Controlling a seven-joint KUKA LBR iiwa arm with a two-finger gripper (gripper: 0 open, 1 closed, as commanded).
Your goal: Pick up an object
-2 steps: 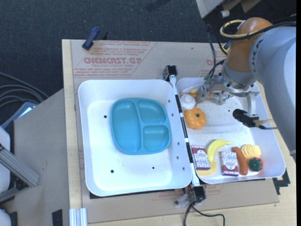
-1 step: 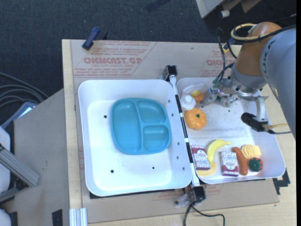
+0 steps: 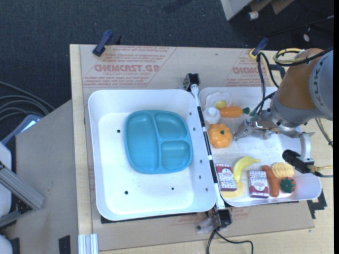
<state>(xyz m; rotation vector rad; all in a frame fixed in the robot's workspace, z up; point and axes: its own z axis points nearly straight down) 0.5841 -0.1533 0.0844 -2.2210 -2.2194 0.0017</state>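
My gripper [image 3: 248, 129] hangs low over the middle of the right bin [image 3: 312, 192], reaching in from the right below the orange-banded wrist. Its tip lies just right of an orange toy pumpkin [image 3: 220, 135] and below a toy carrot [image 3: 231, 111], and I see nothing in it. A small white bottle [image 3: 213, 114] stands by the bin's left wall. At the bin's front lie a banana [image 3: 244, 165], two red cartons [image 3: 226, 177] [image 3: 258, 183], a sausage [image 3: 271, 179], a corn cob [image 3: 283, 169] and a red berry [image 3: 287, 184].
The left bin [image 3: 106, 194] holds a blue divided plate [image 3: 158, 141]. A divider clip [image 3: 192, 80] sits between the bins at the back. A black cable fitting [image 3: 296, 161] hangs from the arm over the right bin's right side. Blue clamps [image 3: 102, 43] grip the board's back edge.
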